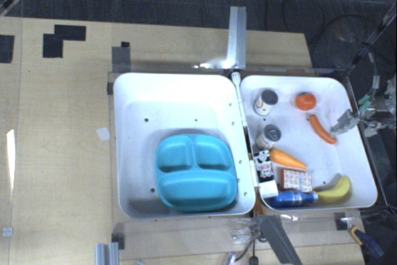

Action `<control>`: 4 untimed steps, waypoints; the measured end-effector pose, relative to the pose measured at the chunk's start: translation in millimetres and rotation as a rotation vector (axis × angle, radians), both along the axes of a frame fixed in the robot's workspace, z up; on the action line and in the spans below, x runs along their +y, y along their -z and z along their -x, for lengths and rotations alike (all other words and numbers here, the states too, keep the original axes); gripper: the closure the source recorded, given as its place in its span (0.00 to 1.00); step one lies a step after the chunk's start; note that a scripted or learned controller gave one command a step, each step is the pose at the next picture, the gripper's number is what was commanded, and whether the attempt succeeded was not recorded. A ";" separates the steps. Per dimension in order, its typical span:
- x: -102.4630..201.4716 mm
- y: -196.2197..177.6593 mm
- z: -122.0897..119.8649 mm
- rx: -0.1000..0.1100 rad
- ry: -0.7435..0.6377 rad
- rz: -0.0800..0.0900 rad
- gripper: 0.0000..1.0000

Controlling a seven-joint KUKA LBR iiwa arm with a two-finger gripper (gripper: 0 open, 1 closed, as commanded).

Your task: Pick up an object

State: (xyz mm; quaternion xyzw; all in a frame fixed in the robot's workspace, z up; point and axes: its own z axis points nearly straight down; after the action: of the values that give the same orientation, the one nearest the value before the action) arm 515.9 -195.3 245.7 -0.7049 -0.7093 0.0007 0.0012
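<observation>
The right bin (353,158) holds several small items. An orange ball (305,101) lies near its back, with a red-orange sausage shape (322,129) just in front of it. A carrot (287,159), a red patterned box (295,180), a banana (334,190) and a blue bottle (290,198) crowd the front. Two small round jars (268,99) (272,133) stand by the left wall. My gripper (352,118) hangs at the bin's right rim, just right of the sausage shape, mostly cut off by the frame edge.
The left bin (136,108) holds a blue divided plate (195,172) in its front half. A black-and-white toy (263,164) and a white block (268,188) sit against the divider between the bins. A metal post (237,34) rises behind the bins.
</observation>
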 end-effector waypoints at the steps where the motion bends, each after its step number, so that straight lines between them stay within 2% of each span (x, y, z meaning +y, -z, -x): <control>1: 0.0 -0.1 0.0 0.000 0.000 0.000 0.00; 2: -8.6 151.2 -22.8 -0.003 0.017 0.000 0.00; 3: 4.9 158.6 -105.5 -0.012 0.064 0.002 0.00; 4: 19.6 160.5 -153.2 0.000 0.048 0.001 0.00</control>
State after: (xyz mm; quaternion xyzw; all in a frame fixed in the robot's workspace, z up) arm 669.1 -175.7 85.2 -0.7217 -0.6922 0.0011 0.0010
